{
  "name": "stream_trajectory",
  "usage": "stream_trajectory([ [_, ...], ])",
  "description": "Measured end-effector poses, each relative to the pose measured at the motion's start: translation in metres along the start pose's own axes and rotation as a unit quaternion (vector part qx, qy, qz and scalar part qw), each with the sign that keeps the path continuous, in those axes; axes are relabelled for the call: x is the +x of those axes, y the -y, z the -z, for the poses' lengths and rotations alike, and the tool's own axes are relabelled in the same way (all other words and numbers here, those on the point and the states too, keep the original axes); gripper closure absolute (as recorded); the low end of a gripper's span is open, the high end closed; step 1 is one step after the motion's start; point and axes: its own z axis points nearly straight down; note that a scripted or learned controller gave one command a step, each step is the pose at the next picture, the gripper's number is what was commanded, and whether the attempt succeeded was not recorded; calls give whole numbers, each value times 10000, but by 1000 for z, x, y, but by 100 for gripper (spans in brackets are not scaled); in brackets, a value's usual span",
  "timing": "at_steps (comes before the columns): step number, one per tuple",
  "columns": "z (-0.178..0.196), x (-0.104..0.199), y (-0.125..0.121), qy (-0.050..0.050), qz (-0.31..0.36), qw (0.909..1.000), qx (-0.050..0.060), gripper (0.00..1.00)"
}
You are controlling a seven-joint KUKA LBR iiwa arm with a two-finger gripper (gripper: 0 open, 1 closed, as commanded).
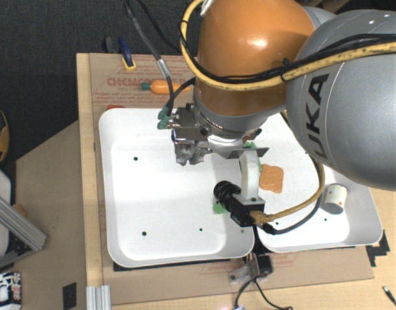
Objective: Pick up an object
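here, gripper [188, 155] over left bin [130, 192], orange object [272, 178] well apart; jaw state unclear.

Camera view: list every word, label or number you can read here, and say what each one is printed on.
"CHEM": red print on the cardboard sheet under the bins, top left; the rest is hidden behind the arm.
"UKA": black letters on the grey arm, the start of the word hidden.
A small label at the bottom left corner: too small to read.
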Motion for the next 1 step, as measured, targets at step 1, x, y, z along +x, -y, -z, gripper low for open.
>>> stream_trajectory([
  [1,-82,25,0,23,-10,10000,60,100],
])
